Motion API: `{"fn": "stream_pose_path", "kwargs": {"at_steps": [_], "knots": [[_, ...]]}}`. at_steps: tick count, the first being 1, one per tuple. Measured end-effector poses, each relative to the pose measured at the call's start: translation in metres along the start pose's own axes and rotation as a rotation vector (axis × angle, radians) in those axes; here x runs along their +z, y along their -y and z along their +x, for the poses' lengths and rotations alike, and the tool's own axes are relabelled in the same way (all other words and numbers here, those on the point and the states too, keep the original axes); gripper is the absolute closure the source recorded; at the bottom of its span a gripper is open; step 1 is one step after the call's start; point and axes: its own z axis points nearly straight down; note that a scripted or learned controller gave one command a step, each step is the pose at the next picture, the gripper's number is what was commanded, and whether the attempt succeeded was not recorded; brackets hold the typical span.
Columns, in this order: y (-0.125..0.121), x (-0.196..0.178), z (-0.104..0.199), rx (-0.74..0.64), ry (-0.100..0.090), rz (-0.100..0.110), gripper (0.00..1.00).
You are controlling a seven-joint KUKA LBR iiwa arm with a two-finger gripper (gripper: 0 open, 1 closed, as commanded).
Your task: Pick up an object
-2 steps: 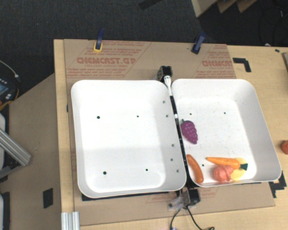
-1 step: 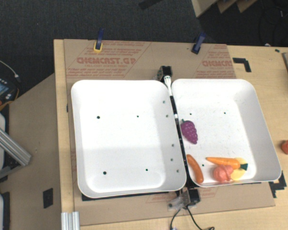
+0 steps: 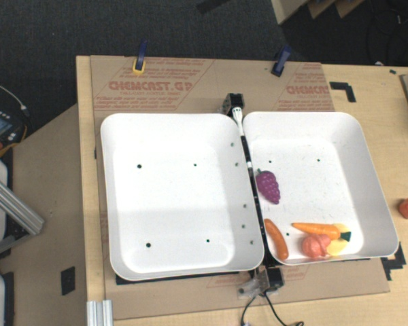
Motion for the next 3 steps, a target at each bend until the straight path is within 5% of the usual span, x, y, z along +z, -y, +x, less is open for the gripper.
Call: {"fn": "stream_pose_path", "kwargs": {"at_steps": [1,3], "knots": [[0.0084,-0.0007,-0.0243,0.005,0.0,0.002,1.0],[0.0154,-0.0011,-0.0242,0.006,-0.002,0.006,1.0]]}}
